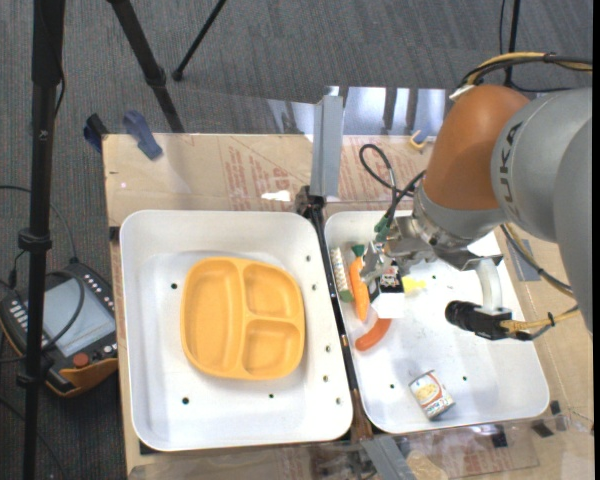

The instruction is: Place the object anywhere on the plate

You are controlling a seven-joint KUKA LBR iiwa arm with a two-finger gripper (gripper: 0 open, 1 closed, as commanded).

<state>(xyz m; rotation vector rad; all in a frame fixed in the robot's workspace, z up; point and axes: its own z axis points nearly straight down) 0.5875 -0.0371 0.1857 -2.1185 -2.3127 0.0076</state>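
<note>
A grey metal robot arm (pixel 540 158) with a glossy orange band reaches in from the right of the frame, its claw (pixel 372 273) lowered over the upper left part of the right-hand shallow white plastic bin (pixel 500 388). Whether the claw is open or closed cannot be told from this angle. Just beside it lies a slim orange carrot-shaped toy (pixel 359 290), close to the bin's left wall, and below that a short reddish sausage-shaped toy (pixel 373 334) lies at a slant. A small cylindrical tin with a printed label (pixel 432 395) lies on its side near the bin's lower edge, well apart from the others. A small yellow piece (pixel 414 286) lies right of the claw. In the left-hand white bin (pixel 150 408), centre-left of the frame, sits the smooth yellow-orange plastic plate (pixel 243 318), rounded and divided into three compartments. Both bins rest on a brown board counter (pixel 210 173).
</note>
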